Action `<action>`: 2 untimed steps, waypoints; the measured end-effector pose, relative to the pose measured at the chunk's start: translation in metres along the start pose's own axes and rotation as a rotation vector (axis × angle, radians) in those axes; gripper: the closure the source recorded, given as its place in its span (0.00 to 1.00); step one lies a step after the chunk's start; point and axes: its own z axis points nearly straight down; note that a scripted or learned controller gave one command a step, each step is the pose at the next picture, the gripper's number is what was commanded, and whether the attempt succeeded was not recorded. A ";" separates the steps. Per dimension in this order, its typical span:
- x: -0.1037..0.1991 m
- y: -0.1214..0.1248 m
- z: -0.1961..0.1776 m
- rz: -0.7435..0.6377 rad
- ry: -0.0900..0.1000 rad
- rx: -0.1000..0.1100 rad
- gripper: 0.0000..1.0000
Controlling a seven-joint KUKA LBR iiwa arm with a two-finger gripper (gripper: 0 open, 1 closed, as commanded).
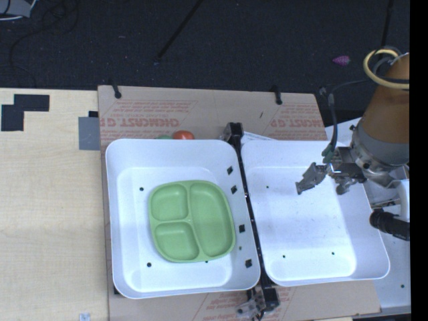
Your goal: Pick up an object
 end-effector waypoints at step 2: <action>0.000 -0.003 0.058 -0.001 0.000 -0.004 0.00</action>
